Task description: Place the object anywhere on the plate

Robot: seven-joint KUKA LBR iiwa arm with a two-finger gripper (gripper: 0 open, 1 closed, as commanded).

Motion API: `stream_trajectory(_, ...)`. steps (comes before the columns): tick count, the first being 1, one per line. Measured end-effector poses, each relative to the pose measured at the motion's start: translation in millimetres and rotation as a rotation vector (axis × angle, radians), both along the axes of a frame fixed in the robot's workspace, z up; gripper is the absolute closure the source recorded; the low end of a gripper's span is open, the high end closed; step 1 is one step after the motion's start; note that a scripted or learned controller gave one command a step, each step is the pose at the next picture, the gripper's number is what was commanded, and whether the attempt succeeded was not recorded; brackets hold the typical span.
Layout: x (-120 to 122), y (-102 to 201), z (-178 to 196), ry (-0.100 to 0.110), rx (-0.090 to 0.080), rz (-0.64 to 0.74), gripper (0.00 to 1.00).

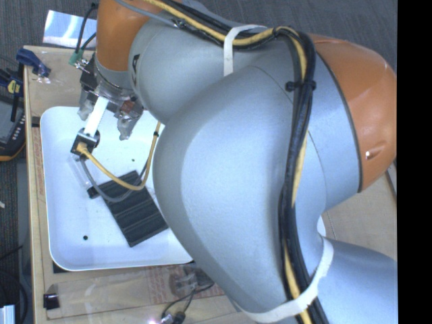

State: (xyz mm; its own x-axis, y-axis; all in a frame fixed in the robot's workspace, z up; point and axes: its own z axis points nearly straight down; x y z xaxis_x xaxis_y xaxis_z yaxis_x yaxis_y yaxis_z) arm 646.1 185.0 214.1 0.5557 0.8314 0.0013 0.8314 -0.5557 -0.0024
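My gripper [106, 121] hangs over the upper left part of the white bin [57, 181], its two grey fingers [127, 124] standing apart. A narrow white bar [98, 115] runs down between them, nearer the left finger, and ends in a small black clip [86, 141] just above the bin floor. From the clip a yellow cable [111, 174] curves right across the bin. A flat black ribbed object [140, 219] lies on the bin floor below and right of the gripper, with a dark grey piece [111, 190] at its upper end. Nothing is gripped by the fingers.
The arm's large grey and orange body [270, 154] covers the middle and right of the view and hides the bin's right part. A wooden bench edge [30, 113] runs along the left, with blue clamps [30, 61] and dark gear beyond it. A small black speck [86, 237] lies in the bin.
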Motion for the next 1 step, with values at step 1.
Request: stream_trajectory(1,-59.9,34.3,-124.0,0.006,-0.003,-0.167,0.00)
